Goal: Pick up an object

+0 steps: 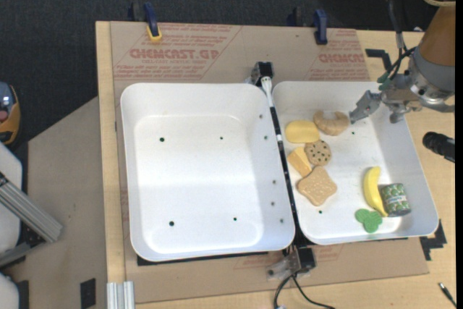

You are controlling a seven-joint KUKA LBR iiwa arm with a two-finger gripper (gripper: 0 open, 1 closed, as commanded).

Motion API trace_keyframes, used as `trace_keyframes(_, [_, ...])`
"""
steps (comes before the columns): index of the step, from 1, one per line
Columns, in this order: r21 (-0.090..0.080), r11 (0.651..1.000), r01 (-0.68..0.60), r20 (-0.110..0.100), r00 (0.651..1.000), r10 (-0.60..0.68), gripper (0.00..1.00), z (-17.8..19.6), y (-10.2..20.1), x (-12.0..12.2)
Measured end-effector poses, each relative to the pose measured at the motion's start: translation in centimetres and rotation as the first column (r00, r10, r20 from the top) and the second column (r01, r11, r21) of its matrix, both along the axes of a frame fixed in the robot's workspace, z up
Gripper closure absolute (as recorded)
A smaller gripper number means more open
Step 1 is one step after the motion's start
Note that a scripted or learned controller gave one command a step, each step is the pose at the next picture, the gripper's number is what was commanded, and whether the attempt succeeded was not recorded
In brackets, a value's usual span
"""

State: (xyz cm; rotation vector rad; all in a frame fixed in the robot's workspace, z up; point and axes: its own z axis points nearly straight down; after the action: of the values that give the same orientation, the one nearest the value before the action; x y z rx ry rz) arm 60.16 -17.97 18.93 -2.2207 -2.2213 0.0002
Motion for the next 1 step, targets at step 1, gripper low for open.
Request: trace_keyframes(1, [0.006,1.000,-0.006,-0.009,1.000,0.006,0.00,-9.33,6.85,1.63])
